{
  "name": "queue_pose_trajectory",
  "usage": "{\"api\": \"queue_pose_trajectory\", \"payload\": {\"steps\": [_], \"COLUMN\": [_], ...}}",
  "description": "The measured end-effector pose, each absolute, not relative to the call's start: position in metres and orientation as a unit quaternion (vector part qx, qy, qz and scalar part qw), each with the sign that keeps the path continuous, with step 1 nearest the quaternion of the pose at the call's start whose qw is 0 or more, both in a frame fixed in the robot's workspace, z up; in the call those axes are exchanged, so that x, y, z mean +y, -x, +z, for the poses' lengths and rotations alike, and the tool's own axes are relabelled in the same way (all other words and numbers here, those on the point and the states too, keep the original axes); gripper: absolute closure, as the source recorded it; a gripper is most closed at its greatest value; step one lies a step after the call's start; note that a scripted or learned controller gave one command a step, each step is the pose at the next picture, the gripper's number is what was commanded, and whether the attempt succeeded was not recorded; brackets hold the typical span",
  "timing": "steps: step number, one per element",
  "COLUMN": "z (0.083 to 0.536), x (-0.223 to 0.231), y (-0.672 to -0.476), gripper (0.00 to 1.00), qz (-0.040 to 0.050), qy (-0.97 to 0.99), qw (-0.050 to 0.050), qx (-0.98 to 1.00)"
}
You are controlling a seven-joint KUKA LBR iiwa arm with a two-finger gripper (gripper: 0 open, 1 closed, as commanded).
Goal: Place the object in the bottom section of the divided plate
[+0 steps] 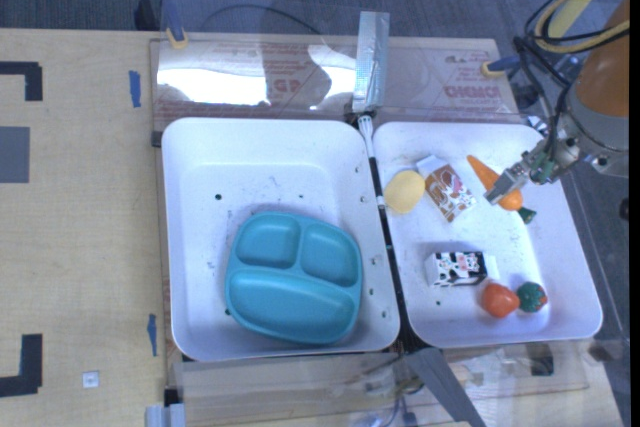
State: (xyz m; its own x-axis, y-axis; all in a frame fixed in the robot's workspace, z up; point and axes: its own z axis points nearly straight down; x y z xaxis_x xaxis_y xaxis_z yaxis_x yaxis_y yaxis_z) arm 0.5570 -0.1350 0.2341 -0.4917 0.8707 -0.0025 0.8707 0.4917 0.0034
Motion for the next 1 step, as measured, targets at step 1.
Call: {"api": "queue_pose_trajectory", "payload": {"steps": [1], "z": [0.1827], "x": [-0.0658], "y": [-0.5238], "gripper": [1.0], "qz": [0.0], "qy": [-0.464], "qw": [-0.002], "qx": [0.886]}}
